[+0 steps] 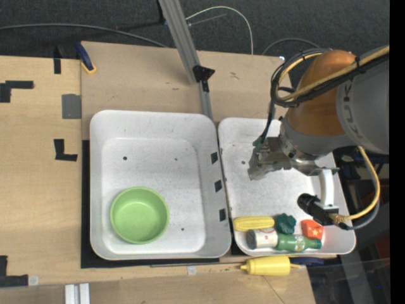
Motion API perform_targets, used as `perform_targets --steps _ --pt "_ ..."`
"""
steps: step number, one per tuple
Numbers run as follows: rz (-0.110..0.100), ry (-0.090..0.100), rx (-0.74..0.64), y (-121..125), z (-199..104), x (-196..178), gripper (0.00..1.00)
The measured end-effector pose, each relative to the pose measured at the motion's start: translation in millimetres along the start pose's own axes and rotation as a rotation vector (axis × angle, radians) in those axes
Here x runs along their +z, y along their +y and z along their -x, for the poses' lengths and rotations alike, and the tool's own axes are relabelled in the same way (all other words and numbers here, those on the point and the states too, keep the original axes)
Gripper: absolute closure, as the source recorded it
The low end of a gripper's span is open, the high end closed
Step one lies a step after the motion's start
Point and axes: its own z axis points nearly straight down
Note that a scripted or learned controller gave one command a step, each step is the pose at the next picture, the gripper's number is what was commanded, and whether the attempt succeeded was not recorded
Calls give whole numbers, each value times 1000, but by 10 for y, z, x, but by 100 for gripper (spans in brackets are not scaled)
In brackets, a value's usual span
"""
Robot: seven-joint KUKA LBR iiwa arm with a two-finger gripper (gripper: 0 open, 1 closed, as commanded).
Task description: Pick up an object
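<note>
Even bright light, soft shadows, slightly grainy

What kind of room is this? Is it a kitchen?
Probably not a kitchen: it looks like a robot lab workbench. A robot arm reaches over two white bins, cables trail across the wooden bench, and the green bowl and toy-like food seem to be practice things.
</note>
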Motion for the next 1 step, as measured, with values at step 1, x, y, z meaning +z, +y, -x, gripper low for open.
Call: perform_targets --steps 1 --pt "0 0 -1 56 -550 -94 100"
